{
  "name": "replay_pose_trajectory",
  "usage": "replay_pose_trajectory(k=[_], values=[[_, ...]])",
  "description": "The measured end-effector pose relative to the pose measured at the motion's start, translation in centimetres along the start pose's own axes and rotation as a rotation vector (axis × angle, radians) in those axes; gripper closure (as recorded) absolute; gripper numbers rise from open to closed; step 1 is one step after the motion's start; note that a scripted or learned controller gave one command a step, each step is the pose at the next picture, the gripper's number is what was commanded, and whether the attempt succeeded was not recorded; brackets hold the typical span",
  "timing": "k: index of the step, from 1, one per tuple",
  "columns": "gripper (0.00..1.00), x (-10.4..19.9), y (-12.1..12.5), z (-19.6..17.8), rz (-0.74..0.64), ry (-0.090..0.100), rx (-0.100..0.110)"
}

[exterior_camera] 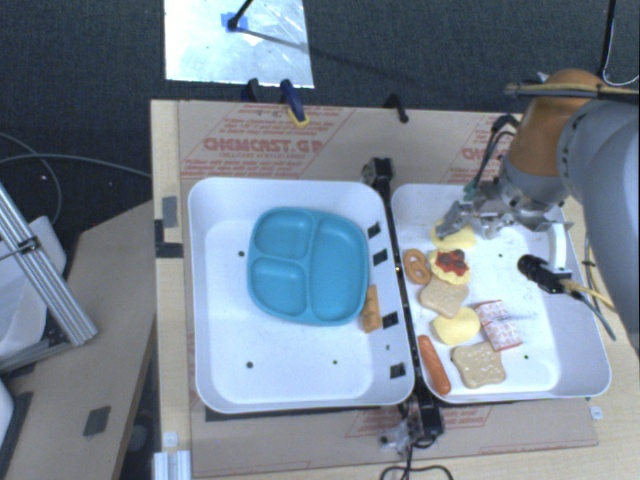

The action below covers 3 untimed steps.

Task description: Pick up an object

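- Gripper (468, 218) low over the far end of the right bin (580, 368), and a yellow piece (458, 239) lies flat right under its tip, touching or nearly so.
- Just nearer than the gripper, a small pizza slice (451, 264) with red topping, flat, with a pretzel (416, 265) beside it on the side away from the arm.
- A tan bread slice (443, 296) next in line, flat.
- Farther still from the gripper: a round yellow piece (456, 327), a red-and-white packet (498, 325) beside it, a toast slice (479, 365) and an orange hot dog (433, 363) lying lengthwise by the bin's wall.
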<state>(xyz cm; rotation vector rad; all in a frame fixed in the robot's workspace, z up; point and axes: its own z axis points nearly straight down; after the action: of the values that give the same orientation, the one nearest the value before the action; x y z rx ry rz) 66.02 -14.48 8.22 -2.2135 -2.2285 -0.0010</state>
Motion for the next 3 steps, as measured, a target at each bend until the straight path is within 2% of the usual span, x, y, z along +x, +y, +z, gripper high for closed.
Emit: replay_pose_trajectory(k=[1, 2, 3], values=[[0.0, 5.6, 0.0, -0.3, -0.001, -0.001, -0.002], [1.0, 5.2, 0.1, -1.6, 0.0, -0.003, -0.009], [1.0, 13.0, -5.2, -10.7, -0.003, 0.001, -0.003]])
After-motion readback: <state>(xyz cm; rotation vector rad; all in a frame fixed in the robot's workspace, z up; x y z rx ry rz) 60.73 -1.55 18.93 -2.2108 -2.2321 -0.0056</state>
